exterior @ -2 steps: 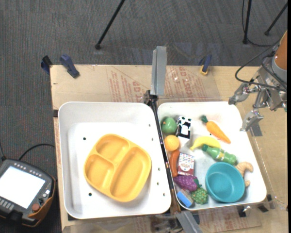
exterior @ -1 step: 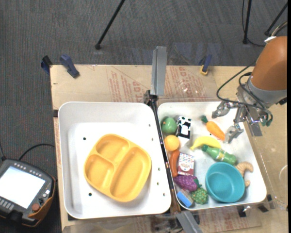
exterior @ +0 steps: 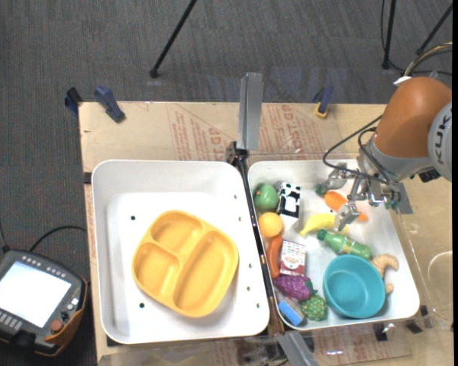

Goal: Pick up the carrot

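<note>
The carrot (exterior: 333, 200) looks like the orange piece lying in the upper right part of the right bin (exterior: 407, 259). Its rounded end shows on the left, and the rest runs down and right under the gripper. My gripper (exterior: 350, 207) hangs directly over that piece, low in the bin, with the grey and orange arm (exterior: 412, 124) reaching in from the right. Whether the gripper touches the carrot cannot be made out.
The right bin also holds a banana (exterior: 318, 223), a green bottle (exterior: 343, 243), a teal bowl (exterior: 354, 285), a green apple (exterior: 266, 196), an orange (exterior: 270, 224), a reddish-orange stick (exterior: 275, 253), a small carton (exterior: 292, 257) and grapes (exterior: 294, 286). In the left bin lies a yellow divided plate (exterior: 185, 261).
</note>
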You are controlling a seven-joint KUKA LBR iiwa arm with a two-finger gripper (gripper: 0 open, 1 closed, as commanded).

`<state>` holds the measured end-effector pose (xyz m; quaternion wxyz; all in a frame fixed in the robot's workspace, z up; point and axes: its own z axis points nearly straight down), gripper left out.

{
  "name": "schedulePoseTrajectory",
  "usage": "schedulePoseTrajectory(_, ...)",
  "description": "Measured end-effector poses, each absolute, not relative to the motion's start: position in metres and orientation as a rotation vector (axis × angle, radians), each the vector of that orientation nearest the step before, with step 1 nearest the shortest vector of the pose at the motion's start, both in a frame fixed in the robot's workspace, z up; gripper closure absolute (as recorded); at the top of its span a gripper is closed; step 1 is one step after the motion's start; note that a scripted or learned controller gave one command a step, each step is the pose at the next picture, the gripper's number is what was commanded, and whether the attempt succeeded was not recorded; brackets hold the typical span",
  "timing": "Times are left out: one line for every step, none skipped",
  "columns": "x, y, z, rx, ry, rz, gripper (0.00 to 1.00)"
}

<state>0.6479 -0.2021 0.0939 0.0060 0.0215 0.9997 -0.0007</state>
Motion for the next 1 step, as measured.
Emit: schedulePoseTrajectory(0.6465,-0.2041,0.0942,0.061,3.127,-0.001,0.0)
